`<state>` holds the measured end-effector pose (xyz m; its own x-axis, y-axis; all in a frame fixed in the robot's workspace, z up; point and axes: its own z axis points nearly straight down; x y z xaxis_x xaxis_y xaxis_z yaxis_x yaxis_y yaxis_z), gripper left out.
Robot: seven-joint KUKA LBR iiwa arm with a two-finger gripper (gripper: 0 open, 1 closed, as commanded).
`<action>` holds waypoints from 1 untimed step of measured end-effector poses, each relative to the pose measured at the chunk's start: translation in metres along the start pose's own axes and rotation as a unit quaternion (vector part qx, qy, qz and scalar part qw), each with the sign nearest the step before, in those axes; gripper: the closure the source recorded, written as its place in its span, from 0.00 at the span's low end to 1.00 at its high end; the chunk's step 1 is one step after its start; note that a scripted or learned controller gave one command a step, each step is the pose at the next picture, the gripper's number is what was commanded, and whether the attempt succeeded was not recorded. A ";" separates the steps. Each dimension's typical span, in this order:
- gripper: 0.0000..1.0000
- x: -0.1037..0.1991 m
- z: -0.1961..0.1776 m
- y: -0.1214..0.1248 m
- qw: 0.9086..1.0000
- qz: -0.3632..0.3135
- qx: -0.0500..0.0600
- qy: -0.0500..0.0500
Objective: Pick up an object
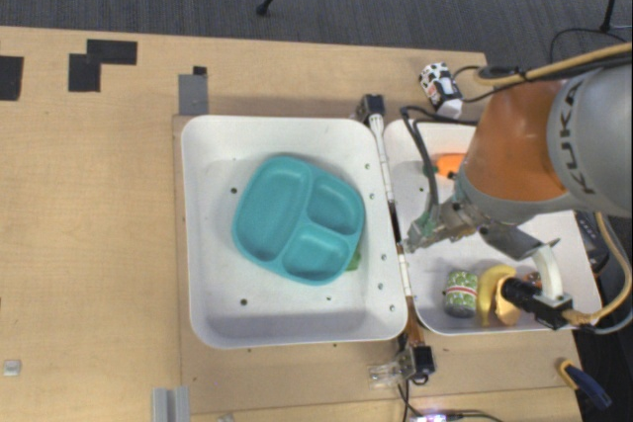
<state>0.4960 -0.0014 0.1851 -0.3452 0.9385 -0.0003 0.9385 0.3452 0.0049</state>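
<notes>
My arm's orange band (509,148) and grey wrist hang over the right bin (425,311). The gripper (432,230) points down near that bin's left wall, largely covered by the wrist. Toward the bin's front lie a small green-and-white patterned object (460,294) and a yellow object (492,295) side by side, a little in front of and to the right of the gripper. An orange object (448,163) peeks out at the back of the bin, partly hidden by the arm.
The left bin (213,311) holds a teal divided plate (300,217) with something green under its front right edge. A divider rail (389,203) separates the bins. A small black-and-white object (439,86) sits on the bench behind the right bin. Cables trail at the right.
</notes>
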 end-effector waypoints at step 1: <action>0.00 -0.001 0.000 -0.001 1.000 0.001 0.001 0.000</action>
<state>0.4956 -0.0025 0.1846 -0.3433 0.9392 -0.0010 0.9392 0.3433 0.0036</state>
